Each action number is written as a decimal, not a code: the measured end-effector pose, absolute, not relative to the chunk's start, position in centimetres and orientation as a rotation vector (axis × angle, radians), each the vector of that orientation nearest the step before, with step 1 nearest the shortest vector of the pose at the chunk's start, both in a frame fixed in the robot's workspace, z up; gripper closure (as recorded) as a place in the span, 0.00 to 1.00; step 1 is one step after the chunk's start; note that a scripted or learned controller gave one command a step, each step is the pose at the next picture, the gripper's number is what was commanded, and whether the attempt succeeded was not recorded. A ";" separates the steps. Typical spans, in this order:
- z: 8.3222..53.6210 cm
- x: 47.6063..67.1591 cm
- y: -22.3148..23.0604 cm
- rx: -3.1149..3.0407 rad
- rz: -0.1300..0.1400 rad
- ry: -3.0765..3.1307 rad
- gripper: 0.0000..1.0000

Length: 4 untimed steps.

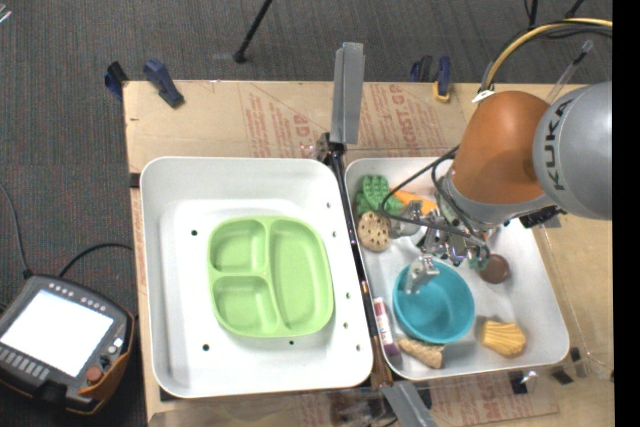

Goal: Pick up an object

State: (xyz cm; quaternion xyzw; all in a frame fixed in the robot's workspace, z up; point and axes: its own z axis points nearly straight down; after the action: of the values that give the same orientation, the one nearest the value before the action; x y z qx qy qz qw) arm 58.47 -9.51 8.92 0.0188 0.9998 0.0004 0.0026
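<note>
My gripper (428,267) hangs over the right bin (545,285), its fingertips just above the near rim of a teal bowl (435,307). Nothing shows between the fingers. The grey arm with its orange band (500,153) covers the bin's back right part. Around the gripper lie a green toy block (374,190), a round speckled cookie (374,231), a brown ball (494,268), a yellow ridged piece (503,337), a tan bone-shaped piece (421,351) and a pink-and-white marker (381,322). An orange piece (417,208) peeks out beside the wrist.
The left bin (170,245) holds a light green divided plate (270,276). A grey post (348,95) stands between the bins at the back. A teach pendant (58,340) lies on the floor at lower left. Blue clamps (160,81) grip the bench's back edge.
</note>
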 end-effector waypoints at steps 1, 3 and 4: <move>8.8 64.0 -9.3 0.288 0.000 3.130 0.00; 9.4 59.4 -9.6 0.657 -0.005 3.061 1.00; 9.4 55.3 -9.1 0.579 -0.007 3.075 1.00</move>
State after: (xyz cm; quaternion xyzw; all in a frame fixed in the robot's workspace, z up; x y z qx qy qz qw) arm 55.28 -9.10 9.36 0.1852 0.9827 -0.0021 0.0065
